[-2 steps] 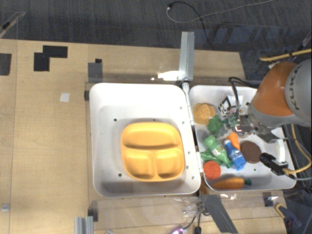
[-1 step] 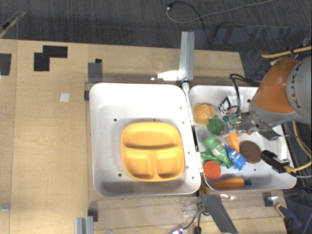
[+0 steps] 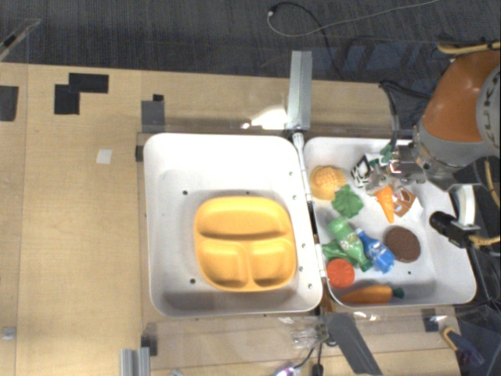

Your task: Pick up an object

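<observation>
There are two white bins side by side on the bench. The left bin [image 3: 168, 210] fills the middle of the picture. A yellow tray [image 3: 245, 241] with three sections lies flat in it, a little toward the lower right of that bin.

The right bin [image 3: 454, 284] sits on the right side of the picture and is full of small toys. Near its top left is a round orange-yellow bun [image 3: 327, 180]. Just below it is a green leafy piece [image 3: 347, 202], and below that more green pieces [image 3: 341, 240] bunched together. A blue toy [image 3: 379, 255] lies just right of those. A brown round disc [image 3: 402, 244] lies near the middle of the bin. A red tomato [image 3: 340, 272] sits near the bottom left corner, and a long orange carrot [image 3: 368, 294] lies along the bottom edge, just under the tomato. A small black and white toy [image 3: 365, 171] sits near the top.

The arm [image 3: 462, 108] comes in from the upper right. Its gripper [image 3: 397, 171] is low in the top part of the right bin, right over an orange cone [image 3: 387, 202] and beside the black and white toy. I cannot tell if it is gripping anything or not.
</observation>
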